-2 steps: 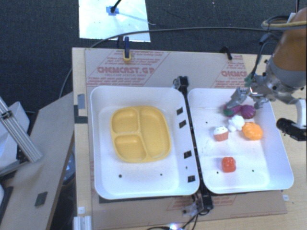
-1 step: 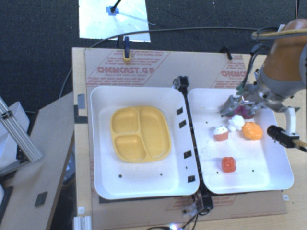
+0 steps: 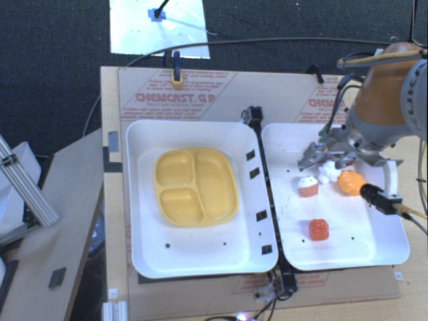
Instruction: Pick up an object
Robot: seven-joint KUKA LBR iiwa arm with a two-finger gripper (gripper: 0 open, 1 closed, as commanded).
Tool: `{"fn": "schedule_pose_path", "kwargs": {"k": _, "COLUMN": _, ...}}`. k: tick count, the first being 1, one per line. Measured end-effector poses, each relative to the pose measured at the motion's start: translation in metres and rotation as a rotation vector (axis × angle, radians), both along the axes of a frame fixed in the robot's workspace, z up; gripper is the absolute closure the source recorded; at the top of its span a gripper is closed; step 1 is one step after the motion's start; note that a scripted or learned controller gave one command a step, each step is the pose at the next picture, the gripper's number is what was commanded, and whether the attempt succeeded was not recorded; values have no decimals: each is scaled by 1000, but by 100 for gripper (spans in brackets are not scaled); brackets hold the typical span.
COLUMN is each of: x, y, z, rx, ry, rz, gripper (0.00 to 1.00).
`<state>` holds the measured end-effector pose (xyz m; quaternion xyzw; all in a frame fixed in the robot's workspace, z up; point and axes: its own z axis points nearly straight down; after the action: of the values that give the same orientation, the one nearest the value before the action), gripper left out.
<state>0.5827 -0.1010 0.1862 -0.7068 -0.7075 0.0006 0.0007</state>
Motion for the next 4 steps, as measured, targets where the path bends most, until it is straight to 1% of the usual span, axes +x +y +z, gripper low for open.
{"fn": "schedule_pose_path", "kwargs": {"k": 1, "x": -9, "y": -4, "z": -47, "rx": 0, "ry": 1, "rz": 0, "gripper": 0}}
{"fn": "schedule_pose_path", "kwargs": {"k": 2, "x": -7, "y": -4, "z": -34, "rx": -1, "ry": -5, "rz": 1, "gripper": 100}}
{"fn": "schedule_pose_path", "kwargs": {"k": 3, "x": 0, "y": -8, "z": 29, "rx": -2, "ry": -10, "rz": 3, "gripper": 100}}
{"fn": "schedule_pose_path", "kwargs": {"k": 4, "x": 2, "y": -8, "z": 65, "rx": -1, "ry": -8, "rz": 3, "gripper": 100}}
